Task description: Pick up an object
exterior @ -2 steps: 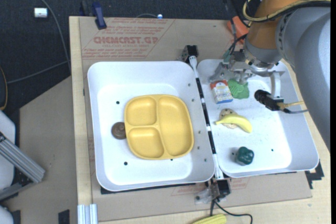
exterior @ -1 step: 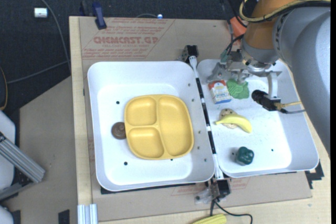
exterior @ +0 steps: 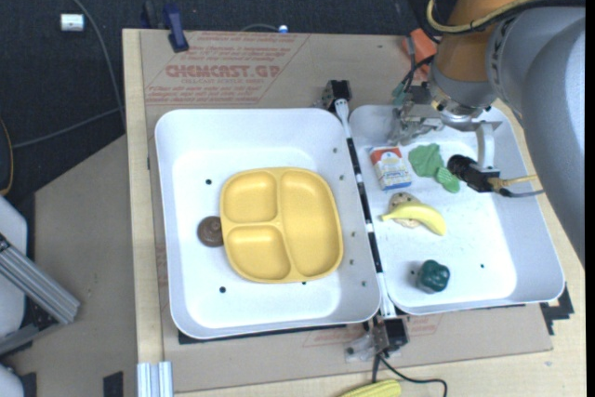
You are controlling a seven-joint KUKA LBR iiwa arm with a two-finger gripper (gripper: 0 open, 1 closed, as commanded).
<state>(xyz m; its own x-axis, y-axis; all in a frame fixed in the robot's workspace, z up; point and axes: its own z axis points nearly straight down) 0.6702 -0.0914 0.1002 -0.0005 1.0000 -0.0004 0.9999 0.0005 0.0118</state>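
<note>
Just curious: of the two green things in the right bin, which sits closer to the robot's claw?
The light green piece, lying just below the gripper beside the small carton. The dark green one sits far off, near the bin's front edge.

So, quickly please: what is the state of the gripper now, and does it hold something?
Gripper: cannot be told; it sits low at the far end of the right bin, with no object seen held.

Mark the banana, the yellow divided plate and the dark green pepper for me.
banana point(exterior: 418, 217): camera view, middle of its curved body.
yellow divided plate point(exterior: 281, 224): camera view, ridge where its compartments meet.
dark green pepper point(exterior: 432, 275): camera view, top of its rounded body.
</note>
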